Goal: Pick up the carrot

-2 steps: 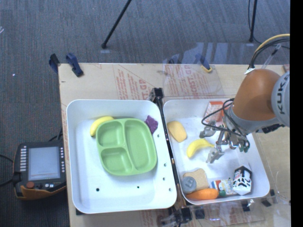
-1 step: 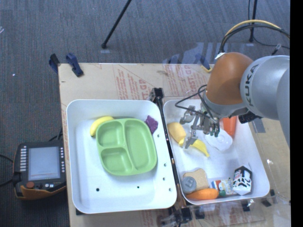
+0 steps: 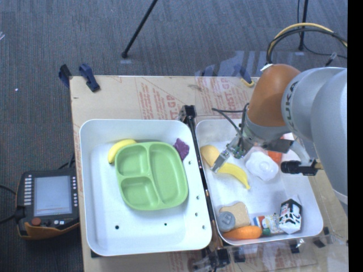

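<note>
The carrot (image 3: 245, 233) is orange and lies along the front wall of the right bin (image 3: 311, 200), between a slice of bread (image 3: 235, 215) and a small colourful pack (image 3: 266, 223). My gripper (image 3: 223, 160) hangs over the back left part of that bin, well away from the carrot. Its tip sits between a pale yellow lemon-like fruit (image 3: 209, 153) and a yellow banana (image 3: 235, 173). Nothing shows as held in it.
The right bin also holds a white lump (image 3: 262, 166), a red-orange item (image 3: 275, 157) partly under the arm and a black-and-white carton (image 3: 290, 215). The left bin (image 3: 96, 208) carries a green divided plate (image 3: 152, 175), a banana (image 3: 120, 148) and a purple piece (image 3: 181, 148).
</note>
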Robot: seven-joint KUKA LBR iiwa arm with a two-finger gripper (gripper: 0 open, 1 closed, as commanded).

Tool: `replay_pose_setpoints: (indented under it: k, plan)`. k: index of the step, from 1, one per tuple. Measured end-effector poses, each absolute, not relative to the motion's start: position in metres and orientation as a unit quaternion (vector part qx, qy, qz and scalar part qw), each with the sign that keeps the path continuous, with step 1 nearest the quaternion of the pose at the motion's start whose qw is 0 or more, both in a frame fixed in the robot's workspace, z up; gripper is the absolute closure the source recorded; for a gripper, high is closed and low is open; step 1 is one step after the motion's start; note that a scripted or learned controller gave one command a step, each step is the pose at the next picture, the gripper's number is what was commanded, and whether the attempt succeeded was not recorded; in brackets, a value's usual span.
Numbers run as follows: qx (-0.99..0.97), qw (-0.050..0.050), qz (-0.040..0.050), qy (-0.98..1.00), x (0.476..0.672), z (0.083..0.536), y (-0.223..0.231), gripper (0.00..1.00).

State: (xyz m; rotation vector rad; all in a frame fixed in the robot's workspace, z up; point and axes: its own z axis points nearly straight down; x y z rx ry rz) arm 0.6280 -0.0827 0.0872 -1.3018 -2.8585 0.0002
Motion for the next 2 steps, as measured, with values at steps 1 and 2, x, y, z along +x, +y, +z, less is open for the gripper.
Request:
replay_pose_setpoints:
  k: [1, 2]
  plan:
    - [-0.323, -0.002, -0.0004, -0.947, 0.6418, 0.0887, -0.0829, 0.00]
    - [-0.321, -0.001, 0.0017, -0.947, 0.6414, 0.0982, -0.0831, 1.00]
